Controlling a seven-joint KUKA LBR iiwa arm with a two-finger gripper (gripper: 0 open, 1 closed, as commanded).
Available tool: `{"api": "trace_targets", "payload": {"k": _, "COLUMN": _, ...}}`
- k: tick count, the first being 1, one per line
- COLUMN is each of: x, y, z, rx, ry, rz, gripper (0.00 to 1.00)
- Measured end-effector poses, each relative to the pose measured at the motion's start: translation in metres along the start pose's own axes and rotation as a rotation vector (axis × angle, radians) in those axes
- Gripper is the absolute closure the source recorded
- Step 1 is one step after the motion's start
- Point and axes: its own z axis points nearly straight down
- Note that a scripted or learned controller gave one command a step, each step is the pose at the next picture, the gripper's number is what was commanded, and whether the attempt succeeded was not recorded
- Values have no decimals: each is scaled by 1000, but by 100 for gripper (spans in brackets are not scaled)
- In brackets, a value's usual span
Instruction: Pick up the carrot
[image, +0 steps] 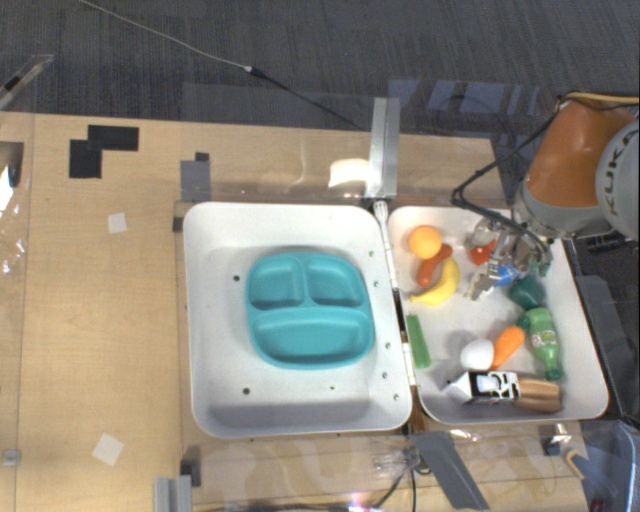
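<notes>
Not started: carrot (508, 345) lies in right bin (590, 385); gripper (497, 262) hovers near, grip state unclear, apparently holding nothing.

Arm (585, 165): rounded, bulky housing. Broad orange band above the wrist, smooth and glossy, with a paler highlight along its upper edge. Light grey shell beside the band, carrying part of a dark letter marking. Darker grey ring below the band, toward the tool. Black cable looped just beside the wrist, on the side away from the grey shell. Gripper (497, 262): small metallic assembly of silver and grey parts, red and blue details near the fingers, fine structure too small to tell.
</notes>
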Motion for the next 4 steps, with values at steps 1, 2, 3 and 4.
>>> {"api": "trace_targets", "payload": {"k": 1, "x": 78, "y": -6, "z": 14, "rx": 0, "ry": 2, "rz": 30, "gripper": 0}}
{"api": "trace_targets", "payload": {"k": 2, "x": 74, "y": -4, "z": 0, "rx": 0, "ry": -11, "rz": 22, "gripper": 100}}
{"api": "trace_targets", "payload": {"k": 3, "x": 74, "y": -4, "z": 1, "rx": 0, "ry": -10, "rz": 21, "gripper": 0}}
{"api": "trace_targets", "payload": {"k": 4, "x": 142, "y": -31, "z": 8, "rx": 1, "ry": -28, "rz": -191, "gripper": 0}}
